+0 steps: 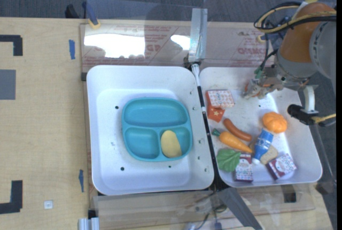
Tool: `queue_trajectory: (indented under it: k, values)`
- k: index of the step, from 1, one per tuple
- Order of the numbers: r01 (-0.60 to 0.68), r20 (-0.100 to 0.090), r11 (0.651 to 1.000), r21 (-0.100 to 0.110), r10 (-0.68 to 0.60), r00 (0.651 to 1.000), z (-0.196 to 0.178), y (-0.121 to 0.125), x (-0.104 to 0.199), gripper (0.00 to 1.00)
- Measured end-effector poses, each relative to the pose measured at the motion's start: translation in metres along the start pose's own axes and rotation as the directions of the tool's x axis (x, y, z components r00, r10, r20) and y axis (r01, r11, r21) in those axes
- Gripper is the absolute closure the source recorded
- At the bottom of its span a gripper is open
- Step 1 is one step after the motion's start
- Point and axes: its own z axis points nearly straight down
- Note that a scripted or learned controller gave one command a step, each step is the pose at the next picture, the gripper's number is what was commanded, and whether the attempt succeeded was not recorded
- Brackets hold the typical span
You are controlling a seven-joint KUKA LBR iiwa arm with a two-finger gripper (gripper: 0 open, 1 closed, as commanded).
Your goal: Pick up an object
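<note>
Gripper (260, 86) sits low over the upper part of the right bin (312, 162), near its back wall; whether it is spread or pressed together cannot be told at this size, and nothing is visibly held.

Candidate objects all lie in the right bin, toward the near side of the gripper: small red-and-white carton (220, 98) just to the camera's left of it and slightly nearer; sausage (235, 129) and carrot (234, 141) farther down, their long axes slanting from upper left to lower right; orange fruit (274, 122) below and a little right; blue bottle (262, 145) tilted beneath the fruit; more cartons (281, 166) and a green leaf (228, 159) along the front edge.

Left bin (101, 170) holds a teal divided tray (155, 117) with a yellow lemon-like piece (171, 143) in its lower right compartment; well apart from the gripper.

Judgement: carton is the nearest target; the reach is short, leftward and toward the front.
</note>
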Motion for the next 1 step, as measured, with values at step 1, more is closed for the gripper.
queue_trajectory:
  k: [1]
  values:
    - [0.001, 0.001, 1.0, -0.005, -0.001, 1.0, -0.0115, 0.0014, -0.0003, 1.0]
